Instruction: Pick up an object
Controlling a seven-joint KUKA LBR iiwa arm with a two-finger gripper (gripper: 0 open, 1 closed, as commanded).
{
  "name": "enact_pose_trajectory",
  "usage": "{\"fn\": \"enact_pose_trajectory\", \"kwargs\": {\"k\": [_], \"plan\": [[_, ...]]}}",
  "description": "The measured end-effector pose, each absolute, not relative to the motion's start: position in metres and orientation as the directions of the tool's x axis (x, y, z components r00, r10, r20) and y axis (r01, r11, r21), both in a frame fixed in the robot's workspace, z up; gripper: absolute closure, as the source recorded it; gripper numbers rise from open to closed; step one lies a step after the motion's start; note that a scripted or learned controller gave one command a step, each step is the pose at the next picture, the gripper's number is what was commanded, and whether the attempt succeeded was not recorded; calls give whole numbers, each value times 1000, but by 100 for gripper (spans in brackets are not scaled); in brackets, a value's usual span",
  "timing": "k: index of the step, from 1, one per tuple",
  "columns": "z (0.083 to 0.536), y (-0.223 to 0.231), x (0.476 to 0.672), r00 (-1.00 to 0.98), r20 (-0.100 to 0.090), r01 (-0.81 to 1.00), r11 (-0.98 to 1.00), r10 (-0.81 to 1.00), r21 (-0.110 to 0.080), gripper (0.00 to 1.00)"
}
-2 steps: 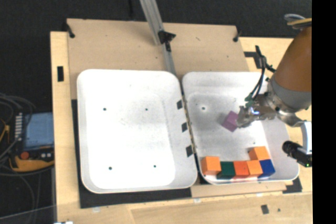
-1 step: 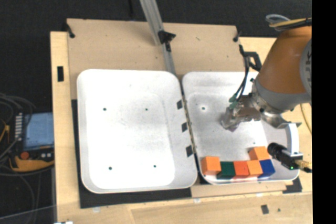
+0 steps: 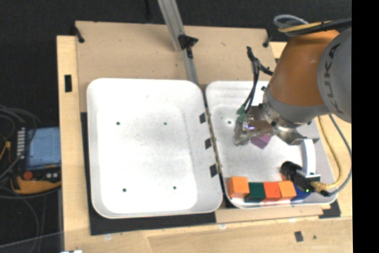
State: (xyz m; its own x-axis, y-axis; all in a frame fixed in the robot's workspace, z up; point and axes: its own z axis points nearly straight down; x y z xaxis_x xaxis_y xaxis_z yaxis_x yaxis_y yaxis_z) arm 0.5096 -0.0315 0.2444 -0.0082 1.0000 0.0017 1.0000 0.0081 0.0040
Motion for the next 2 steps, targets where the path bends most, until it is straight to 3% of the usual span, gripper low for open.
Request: {"fn": "enact_pose_trajectory", "kwargs": {"k": [2], "plan": [[240, 87, 516, -8, 1, 1000, 8, 1000, -1, 100]]}}
